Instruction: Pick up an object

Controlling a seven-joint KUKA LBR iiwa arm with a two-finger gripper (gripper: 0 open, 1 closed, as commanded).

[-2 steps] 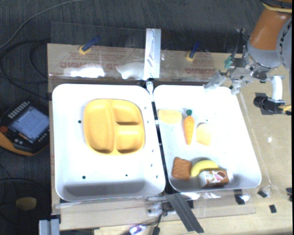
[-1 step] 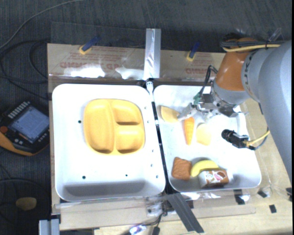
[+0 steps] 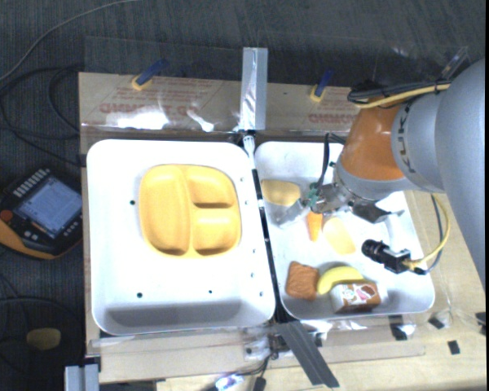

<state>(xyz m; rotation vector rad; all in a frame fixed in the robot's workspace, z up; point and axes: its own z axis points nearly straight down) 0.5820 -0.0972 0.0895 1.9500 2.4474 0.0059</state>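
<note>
Dark carpet lies all around a wooden bench that holds two white bins side by side. The left bin (image 3: 106, 300) holds a yellow tray (image 3: 189, 210) with three parts. The right bin (image 3: 416, 296) holds small toy foods. A pale yellow piece (image 3: 280, 191) sits near the top left of it. An orange carrot (image 3: 314, 225) lies in the middle, with its long side running up and down the frame. A flat yellow slice (image 3: 340, 237) lies just beside it on the right. Lower down sit a brown cookie (image 3: 302, 281), a banana (image 3: 340, 278) and a little red box (image 3: 358, 296), close together. The grey and orange arm comes in from the right of the frame. Its gripper (image 3: 319, 199) is right over the top end of the carrot. I cannot tell how the gripper is set. I think the carrot is the thing to pick, since it lies just below the gripper in the frame. To grab it well, the gripper should close across its thin side.
</note>
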